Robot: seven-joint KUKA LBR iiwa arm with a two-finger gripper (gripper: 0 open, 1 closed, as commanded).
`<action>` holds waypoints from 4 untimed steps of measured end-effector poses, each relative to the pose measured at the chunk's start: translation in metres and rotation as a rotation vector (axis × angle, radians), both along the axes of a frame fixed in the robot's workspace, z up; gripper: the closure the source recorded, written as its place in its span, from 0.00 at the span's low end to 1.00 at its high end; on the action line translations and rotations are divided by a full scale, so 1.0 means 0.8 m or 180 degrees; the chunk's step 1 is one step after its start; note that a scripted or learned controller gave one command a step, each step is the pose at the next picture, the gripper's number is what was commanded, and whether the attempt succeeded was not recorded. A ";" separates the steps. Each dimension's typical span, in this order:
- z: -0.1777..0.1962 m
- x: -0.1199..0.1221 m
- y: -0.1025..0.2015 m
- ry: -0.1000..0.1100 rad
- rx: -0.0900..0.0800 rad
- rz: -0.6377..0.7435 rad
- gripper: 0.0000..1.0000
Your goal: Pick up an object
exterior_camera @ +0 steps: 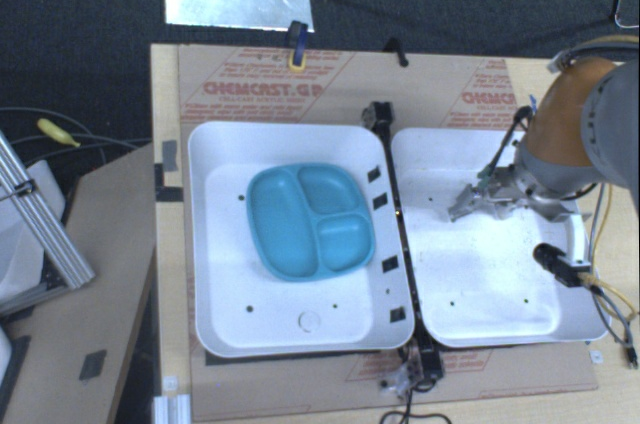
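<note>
Your only candidate to pick up is the blue plate [308,220], a three-compartment tray lying flat and right side up in the middle of the left bin [215,212]. Judge it as moulded plastic: light, stiff, smooth enough to slip, and unlikely to break if dropped. Lying flat, it gives a two-finger hand little to take from above except its edges. The raised outer rim looks like the best hold, and the ridges dividing the compartments are the second choice, since a finger can drop into a compartment on each side of a ridge. A pinch on the rim will hang the plate off-centre, so expect it to tilt and perhaps slide out unless the hold is firm. The rim on the plate's right side lies nearest the arm. Your hand [470,203] sits well to the right of the plate, across the black divider [392,212], low over the right bin [480,312] near that bin's upper middle, and it points toward the plate. Nothing lies between its fingers, and whether they are spread or closed you cannot tell from this slant. The bare floor under the hand offers nothing to take, so the hand would have to cross the divider to reach the plate.
</note>
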State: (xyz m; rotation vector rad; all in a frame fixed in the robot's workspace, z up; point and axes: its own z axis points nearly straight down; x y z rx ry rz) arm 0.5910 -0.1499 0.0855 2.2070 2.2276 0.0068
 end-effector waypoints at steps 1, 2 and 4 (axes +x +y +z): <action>0.133 0.034 0.102 -0.0025 0.0010 0.0013 0.00; 0.123 -0.036 0.297 0.0029 0.0029 0.0030 0.00; 0.132 0.012 0.320 -0.0027 0.0003 -0.0034 0.00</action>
